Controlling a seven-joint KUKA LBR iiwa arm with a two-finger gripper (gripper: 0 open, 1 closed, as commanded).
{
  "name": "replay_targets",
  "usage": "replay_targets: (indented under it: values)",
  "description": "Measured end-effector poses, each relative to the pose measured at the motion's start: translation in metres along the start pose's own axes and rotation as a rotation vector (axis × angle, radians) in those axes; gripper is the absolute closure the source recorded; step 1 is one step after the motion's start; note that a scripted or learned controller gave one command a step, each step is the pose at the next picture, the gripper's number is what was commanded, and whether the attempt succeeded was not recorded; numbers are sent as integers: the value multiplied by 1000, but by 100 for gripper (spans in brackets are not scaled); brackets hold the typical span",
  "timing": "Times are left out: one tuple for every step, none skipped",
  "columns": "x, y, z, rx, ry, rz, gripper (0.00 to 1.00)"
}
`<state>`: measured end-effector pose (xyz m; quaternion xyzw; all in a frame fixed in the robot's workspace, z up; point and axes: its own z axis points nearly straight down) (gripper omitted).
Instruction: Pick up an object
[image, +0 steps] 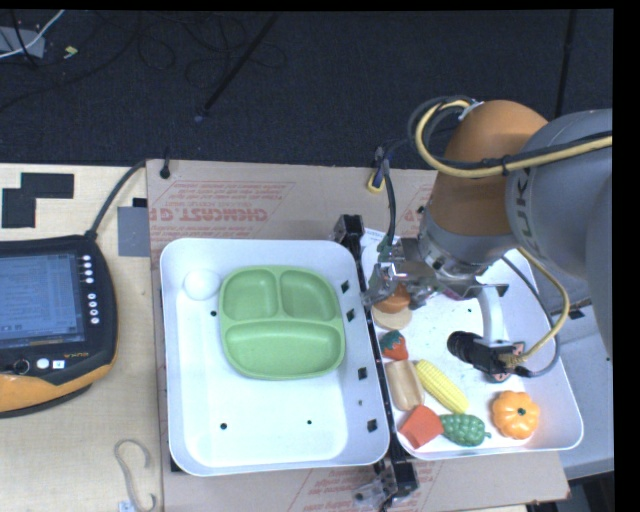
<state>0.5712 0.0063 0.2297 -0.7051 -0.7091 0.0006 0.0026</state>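
My gripper (395, 283) is low over the far left corner of the right bin (545, 330), close to the wall between the two bins. Directly under it sits a small brown and cream toy (391, 308), partly hidden by the gripper. Whether the toy is gripped cannot be made out. Toward the bin's near side lie a red and green toy (394, 346), a tan bun-like piece (403, 383), a yellow corn cob (440, 386), a red block (420, 426), a green knobbly piece (464, 430) and an orange pumpkin (515, 414).
The left bin (200, 420) holds a green divided plate (282, 322) and a white ball (201, 285) at its far left corner. A tablet-like pendant (45, 305) lies on the bench at the left. The arm's orange band (490, 170) hangs over the right bin's far side.
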Motion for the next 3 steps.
replay_targets:
  values:
    - [27, 5, -6, -1, -2, 3, 100]
    - [36, 7, 6, 2, -3, 5, 100]
    - [32, 19, -1, -2, -3, 4, 100]
